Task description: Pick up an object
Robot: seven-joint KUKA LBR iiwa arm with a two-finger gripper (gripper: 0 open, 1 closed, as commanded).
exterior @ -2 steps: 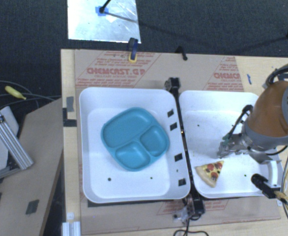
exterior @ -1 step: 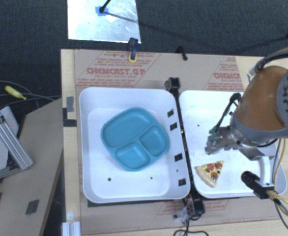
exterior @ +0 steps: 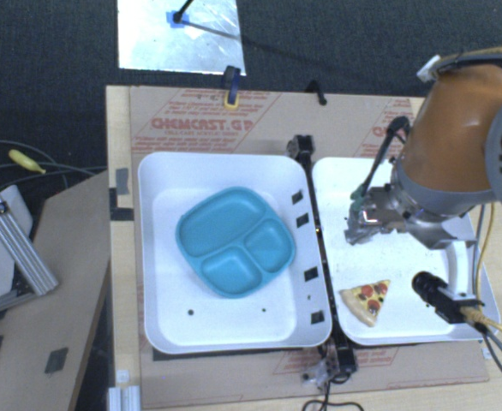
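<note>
So the gripper (exterior: 364, 223) hangs over the right bin (exterior: 341, 182), can't tell its state; pizza (exterior: 367, 300) just below, tray (exterior: 235, 241) left.

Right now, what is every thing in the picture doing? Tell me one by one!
Blue divided plate: lying flat in the left bin, nothing on it.
Toy pizza slice: lying flat in the right bin, untouched.
Gripper: above the right bin, apart from the pizza slice.

- The divided plate (exterior: 235, 242) is seen as smooth, matt blue plastic.
- The bins (exterior: 161, 229) are shown in glossy white plastic.
- The arm's band (exterior: 461, 127) is finished in shiny orange.
</note>
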